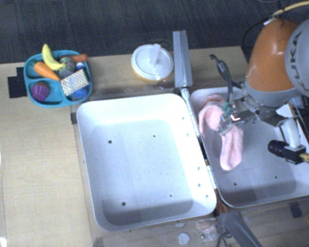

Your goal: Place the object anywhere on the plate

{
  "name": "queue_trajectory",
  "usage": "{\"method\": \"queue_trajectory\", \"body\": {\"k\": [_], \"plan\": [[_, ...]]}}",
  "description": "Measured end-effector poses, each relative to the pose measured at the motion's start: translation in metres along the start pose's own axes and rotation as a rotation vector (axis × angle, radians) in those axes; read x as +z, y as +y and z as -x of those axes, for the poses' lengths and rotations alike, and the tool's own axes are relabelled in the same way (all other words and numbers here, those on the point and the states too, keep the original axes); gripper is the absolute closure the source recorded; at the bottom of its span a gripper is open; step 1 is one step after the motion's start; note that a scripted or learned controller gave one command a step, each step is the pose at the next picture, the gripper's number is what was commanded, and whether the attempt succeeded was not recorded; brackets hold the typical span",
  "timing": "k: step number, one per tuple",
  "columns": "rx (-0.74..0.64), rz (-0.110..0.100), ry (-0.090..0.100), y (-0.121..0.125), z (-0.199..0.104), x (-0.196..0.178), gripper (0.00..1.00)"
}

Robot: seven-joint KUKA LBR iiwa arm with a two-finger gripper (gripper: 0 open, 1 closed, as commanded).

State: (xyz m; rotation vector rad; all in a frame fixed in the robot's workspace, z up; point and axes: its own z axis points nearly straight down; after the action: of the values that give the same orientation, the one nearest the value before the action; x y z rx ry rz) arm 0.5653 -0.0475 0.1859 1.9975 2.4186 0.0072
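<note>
over the right-hand bin (276, 189), the gripper (232, 119) sits on a pink cloth (229, 148).
whether the gripper is wide or pinching the cloth cannot be told. step in hand looks like the pick-up. next: lift it clear and carry it to the white plate (152, 62) beyond the bins.

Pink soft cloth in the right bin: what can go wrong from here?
The pink soft cloth lies spread across the right white bin under the gripper; a pinch may catch only a fold and slip. The limp cloth may drape over the divider between the bins when carried. The blue divided plate on the bench already holds toy food, so the cloth may slide off.
</note>
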Motion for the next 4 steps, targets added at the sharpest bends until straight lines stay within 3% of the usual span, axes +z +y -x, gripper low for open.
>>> {"method": "queue_trajectory", "body": {"k": [1, 4], "plan": [[-0.007, 0.001, -0.002, 0.003, -0.001, -0.04, 1.0], [-1.217, 0.007, -0.002, 0.09, -0.141, -0.063, 1.0]]}}
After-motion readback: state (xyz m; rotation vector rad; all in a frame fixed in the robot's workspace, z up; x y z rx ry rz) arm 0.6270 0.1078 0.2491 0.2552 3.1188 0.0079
